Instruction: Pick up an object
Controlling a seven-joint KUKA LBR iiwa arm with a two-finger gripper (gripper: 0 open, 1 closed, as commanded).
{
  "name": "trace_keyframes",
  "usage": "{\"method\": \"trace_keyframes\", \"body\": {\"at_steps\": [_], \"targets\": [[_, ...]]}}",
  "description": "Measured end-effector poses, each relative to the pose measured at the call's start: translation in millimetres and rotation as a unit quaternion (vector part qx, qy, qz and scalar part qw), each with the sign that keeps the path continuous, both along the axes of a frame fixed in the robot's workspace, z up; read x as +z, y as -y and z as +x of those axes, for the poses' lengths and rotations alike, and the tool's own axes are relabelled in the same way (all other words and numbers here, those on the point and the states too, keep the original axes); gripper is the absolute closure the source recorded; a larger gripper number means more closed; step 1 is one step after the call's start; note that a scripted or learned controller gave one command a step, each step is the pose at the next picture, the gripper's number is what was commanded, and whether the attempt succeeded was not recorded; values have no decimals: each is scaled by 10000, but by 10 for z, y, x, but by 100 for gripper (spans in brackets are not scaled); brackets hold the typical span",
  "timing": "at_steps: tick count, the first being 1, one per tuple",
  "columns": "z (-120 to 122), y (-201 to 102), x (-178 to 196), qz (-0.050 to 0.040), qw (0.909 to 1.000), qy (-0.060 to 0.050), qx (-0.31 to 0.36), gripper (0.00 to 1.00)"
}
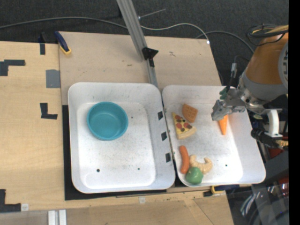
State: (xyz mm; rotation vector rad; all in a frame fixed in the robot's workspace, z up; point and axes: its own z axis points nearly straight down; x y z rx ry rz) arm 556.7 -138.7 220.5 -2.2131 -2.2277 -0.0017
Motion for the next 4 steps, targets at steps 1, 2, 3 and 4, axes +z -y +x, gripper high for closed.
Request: {"method": "trace_keyframes", "body": {"at_steps": [1, 2, 3, 4], "targets": [[182, -584, -73, 1, 10000, -7, 5, 100], [332, -1145, -133, 0, 10000, -8, 5, 100], [636, -1673, -52, 1, 10000, 4, 5, 100], [803, -2094, 75, -15, 10000, -7, -18, 100]]}}
